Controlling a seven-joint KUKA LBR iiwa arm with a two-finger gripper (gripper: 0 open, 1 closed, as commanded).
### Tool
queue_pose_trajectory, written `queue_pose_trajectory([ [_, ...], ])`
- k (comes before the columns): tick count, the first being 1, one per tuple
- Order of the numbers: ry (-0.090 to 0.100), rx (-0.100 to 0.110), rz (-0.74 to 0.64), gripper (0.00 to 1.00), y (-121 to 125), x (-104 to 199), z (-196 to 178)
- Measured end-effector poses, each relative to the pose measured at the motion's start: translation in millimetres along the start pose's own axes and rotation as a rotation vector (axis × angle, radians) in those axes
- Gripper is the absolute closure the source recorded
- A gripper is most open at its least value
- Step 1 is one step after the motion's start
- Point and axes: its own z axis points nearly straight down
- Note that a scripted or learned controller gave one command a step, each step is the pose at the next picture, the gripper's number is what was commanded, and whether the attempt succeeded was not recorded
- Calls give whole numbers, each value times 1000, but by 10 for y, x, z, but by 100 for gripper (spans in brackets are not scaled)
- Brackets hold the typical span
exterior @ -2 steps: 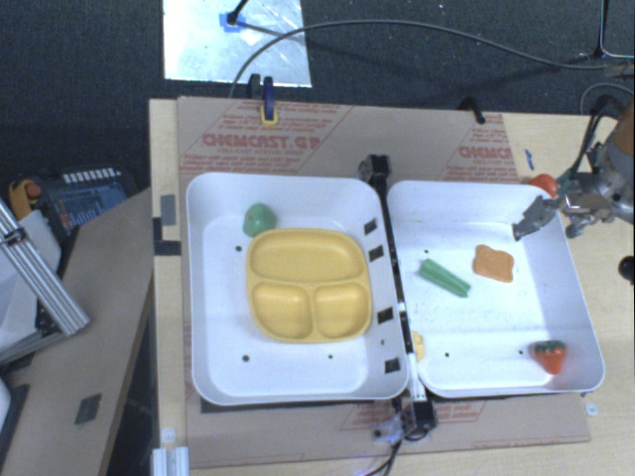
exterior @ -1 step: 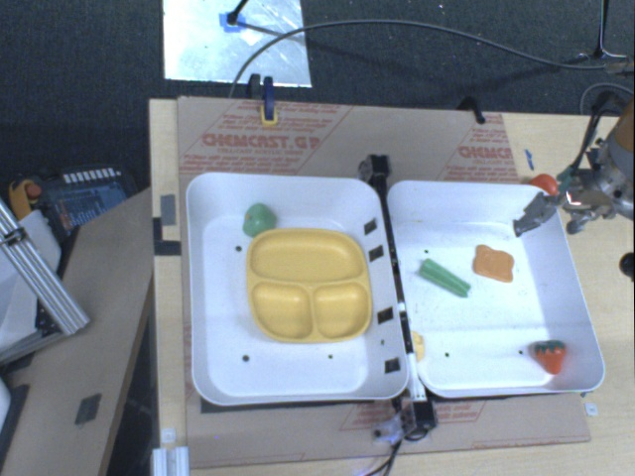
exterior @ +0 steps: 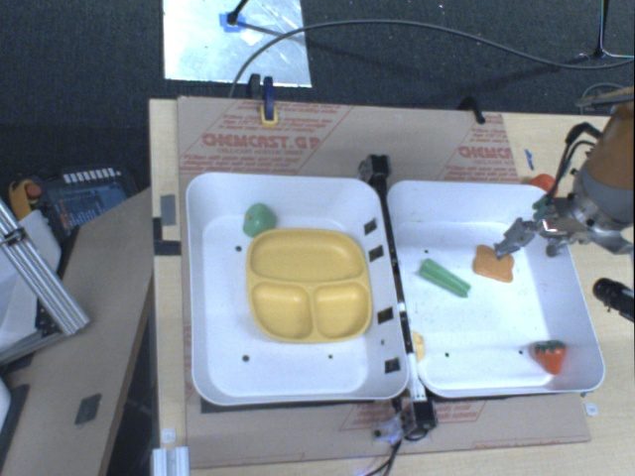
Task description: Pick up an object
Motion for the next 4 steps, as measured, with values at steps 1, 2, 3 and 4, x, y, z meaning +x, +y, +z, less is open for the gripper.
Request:
queue_pose_trajectory([
  [1, -1, -2, 0, 0, -1, 60, 429],
  [2, -1, -2, 1, 0, 4, 65, 946],
  [3, -3, -7, 1, 100, 17, 56, 809],
  [4, -3, -8, 0, 100, -19, 43, 180],
])
